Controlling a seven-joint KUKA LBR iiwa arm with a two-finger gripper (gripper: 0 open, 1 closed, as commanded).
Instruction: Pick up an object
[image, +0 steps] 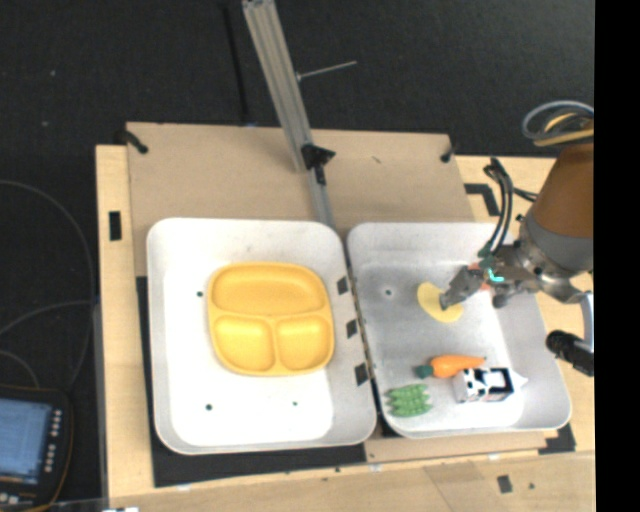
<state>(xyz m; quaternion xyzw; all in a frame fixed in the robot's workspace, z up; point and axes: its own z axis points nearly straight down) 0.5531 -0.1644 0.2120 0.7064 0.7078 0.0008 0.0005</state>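
In the left bin (180, 330) lay a yellow tray (270, 316) with three compartments, one long one at the far side and two smaller ones nearer the camera; nothing sat in them. The right bin (400, 255) held four things. A pale yellow disc (440, 304) lay near the middle, and the tool (463, 291) was down at its right edge, dark fingers reaching onto or just over it. How far the tool was open could not be told, nor whether it had hold of the disc. Nearer the front of that bin an orange carrot (456, 365) lay on its side, and just beside it, touching or nearly so, sat a small black and white block (486, 383). A green item (409, 401) rested at the front left corner. The arm (568, 200) came in from the right over the counter (250, 170)
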